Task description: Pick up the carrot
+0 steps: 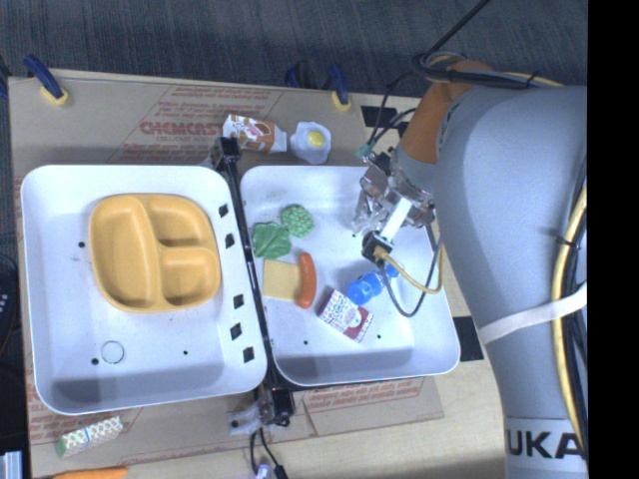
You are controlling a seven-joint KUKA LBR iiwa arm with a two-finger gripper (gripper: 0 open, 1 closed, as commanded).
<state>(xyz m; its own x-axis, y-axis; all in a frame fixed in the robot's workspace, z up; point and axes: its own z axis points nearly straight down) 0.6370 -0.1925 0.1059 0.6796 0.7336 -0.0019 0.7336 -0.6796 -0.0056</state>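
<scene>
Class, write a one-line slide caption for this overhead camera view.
Gripper hovers over the right bin, apart from the carrot lying beside the cheese wedge; yellow tray sits in the left bin.

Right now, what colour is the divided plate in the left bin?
Yellow; the moulded plastic divided plate shows clearly in the camera view.

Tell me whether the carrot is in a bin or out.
Out. The carrot lies on the bench at the view's bottom left edge, below the left bin, far from the claw over the right bin.
</scene>
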